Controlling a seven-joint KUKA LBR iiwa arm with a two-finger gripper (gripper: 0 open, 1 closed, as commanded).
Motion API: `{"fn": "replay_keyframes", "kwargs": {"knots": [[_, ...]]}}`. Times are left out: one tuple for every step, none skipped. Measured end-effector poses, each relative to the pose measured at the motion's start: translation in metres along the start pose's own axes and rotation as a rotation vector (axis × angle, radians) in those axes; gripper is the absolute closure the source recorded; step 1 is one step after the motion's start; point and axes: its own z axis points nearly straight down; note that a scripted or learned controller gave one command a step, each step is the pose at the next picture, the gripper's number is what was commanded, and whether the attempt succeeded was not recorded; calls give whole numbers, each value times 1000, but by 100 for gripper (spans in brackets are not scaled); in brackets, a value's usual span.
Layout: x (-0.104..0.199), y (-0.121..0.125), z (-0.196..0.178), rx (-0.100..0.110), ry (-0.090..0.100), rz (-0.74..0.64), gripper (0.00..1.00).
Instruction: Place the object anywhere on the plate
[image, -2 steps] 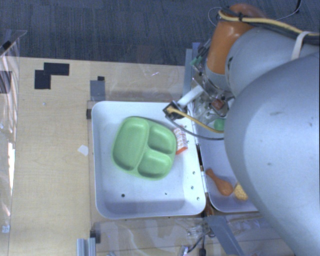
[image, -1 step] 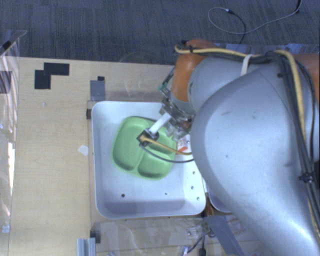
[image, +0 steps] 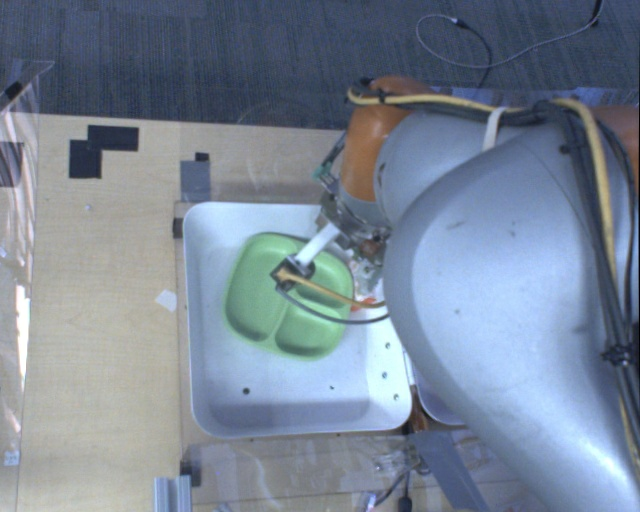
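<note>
item: green plate (image: 258, 300), divided into compartments, lying flat in the left bin (image: 300, 395). its upper right sits under the robot's wrist. nothing loose can be seen in the compartments that show.

item: gripper (image: 360, 258), hanging low over the plate's right rim. the bulk of the arm (image: 500, 300) covers it from above, so whether it is spread or pressed together cannot be told.

item: small orange-red thing (image: 366, 298), a sliver just below the gripper, at or just past the plate's right edge. this is probably the object to be placed. most of it is hidden, and it cannot be told whether it is gripped, resting on the plate rim, or lying on the bin floor beside the plate.

item: table (image: 100, 350), pale wood, with a black tape mark (image: 102, 148) at its far left.

step in hand, as judged: the delivery, with the gripper down at the plate's edge.

next move, as judged: the object has to sit over the plate's green surface rather than its rim, so a small shift toward the plate's middle is called for before letting go, then a straight lift clear.
</note>
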Motion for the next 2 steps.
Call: {"fn": "replay_keyframes", "kwargs": {"knots": [[1, 0, -11, -1, -1, -8, 100], [11, 45, -84, -4, -4, 29, 100]]}}
